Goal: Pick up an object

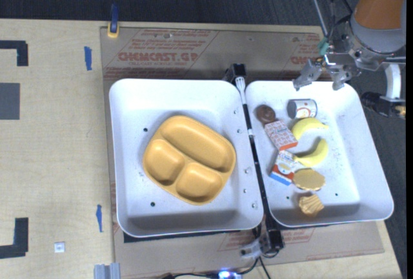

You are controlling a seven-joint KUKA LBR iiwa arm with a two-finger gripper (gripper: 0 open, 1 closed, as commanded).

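The things I could pick sit clustered in the right bin point(371, 161): a small can point(302, 108) lying on its side near the far wall, a brown round piece point(265, 113) just to its left, a banana point(311, 139) curving below the can, a red-and-white packet point(280, 134) touching the banana's left side, a second flat packet point(284, 166) beneath it, then a round yellow-brown disc point(309, 179) and a ridged tan piece point(311, 205) nearest the front wall. My gripper point(321, 79) hangs over the far rim of this bin, above and apart from the can, its two fingers spread with nothing between them. The left bin point(122, 142) carries a yellow three-compartment tray point(187, 158). Both bins rest on a cardboard sheet point(213, 51) on the bench point(51, 161).
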